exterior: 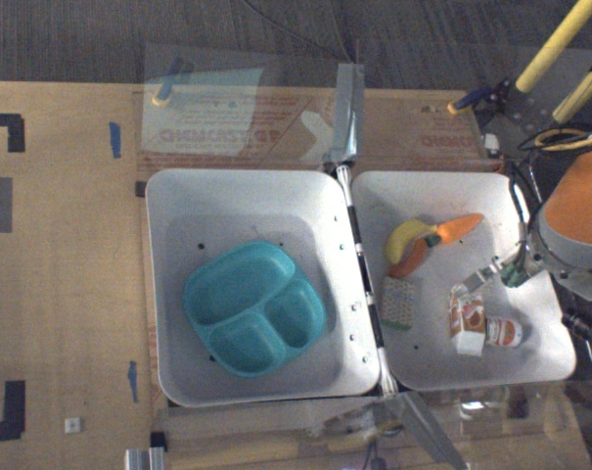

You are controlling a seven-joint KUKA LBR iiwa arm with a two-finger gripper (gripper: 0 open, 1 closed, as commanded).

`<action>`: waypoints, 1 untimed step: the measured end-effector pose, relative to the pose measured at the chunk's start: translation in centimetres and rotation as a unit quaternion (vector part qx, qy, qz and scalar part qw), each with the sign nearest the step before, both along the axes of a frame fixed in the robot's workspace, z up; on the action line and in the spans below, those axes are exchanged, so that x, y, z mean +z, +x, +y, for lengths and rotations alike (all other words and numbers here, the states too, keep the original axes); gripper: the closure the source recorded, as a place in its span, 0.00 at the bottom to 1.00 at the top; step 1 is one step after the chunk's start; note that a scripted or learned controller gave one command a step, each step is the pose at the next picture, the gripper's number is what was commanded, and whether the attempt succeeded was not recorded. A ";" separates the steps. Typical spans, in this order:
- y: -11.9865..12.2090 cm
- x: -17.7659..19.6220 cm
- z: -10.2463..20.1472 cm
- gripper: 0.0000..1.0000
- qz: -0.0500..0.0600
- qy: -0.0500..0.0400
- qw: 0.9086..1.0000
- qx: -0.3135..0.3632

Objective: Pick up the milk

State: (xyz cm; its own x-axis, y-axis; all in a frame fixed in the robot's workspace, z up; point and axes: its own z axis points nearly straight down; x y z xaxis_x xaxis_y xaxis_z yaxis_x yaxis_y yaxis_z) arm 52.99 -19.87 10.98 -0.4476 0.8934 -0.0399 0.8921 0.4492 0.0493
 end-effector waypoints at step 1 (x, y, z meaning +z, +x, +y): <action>0.3 1.5 1.3 0.00 0.021 -0.003 0.988 0.152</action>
